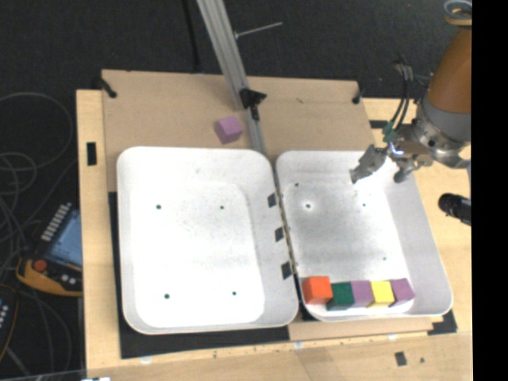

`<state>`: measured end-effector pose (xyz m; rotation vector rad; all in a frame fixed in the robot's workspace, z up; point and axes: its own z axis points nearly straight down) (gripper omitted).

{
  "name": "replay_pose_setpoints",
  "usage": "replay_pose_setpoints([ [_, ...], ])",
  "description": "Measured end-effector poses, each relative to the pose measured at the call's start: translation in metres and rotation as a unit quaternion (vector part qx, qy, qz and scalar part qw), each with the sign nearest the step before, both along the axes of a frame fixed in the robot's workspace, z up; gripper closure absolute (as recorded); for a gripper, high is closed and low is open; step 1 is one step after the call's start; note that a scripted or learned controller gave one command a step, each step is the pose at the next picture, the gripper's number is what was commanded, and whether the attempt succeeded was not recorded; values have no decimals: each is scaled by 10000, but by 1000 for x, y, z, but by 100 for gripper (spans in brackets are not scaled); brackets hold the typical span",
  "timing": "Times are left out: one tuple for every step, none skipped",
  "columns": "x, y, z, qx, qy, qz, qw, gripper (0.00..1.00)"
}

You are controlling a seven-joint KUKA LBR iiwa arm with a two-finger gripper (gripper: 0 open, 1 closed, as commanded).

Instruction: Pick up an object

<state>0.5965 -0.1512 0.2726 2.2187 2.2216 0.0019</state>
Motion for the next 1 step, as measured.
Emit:
replay_pose_setpoints([
  [-105, -17, -95, 13, 57, -26, 10000, 0],
])
